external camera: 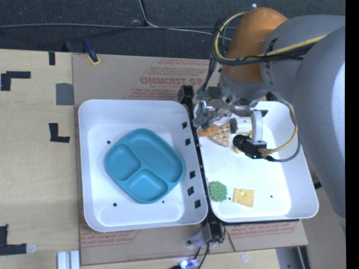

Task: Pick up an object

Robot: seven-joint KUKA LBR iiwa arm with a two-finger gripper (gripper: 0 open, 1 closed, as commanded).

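Camera view: gripper (216, 118) low at the right bin's (280, 178) 11 o'clock corner, over tan waffle-ish food (220, 133); can't tell grip state. Blue tray (145, 165) in left bin (90, 150).

A robotics lab bench seen from above. A grey arm (314, 94) with an orange band reaches over two white bins (90, 150) set on cardboard (157, 77) atop a pale wooden table (33, 150). Black tape marks (56, 132) dot the table, and cables (146, 15) trail across a dark backdrop.
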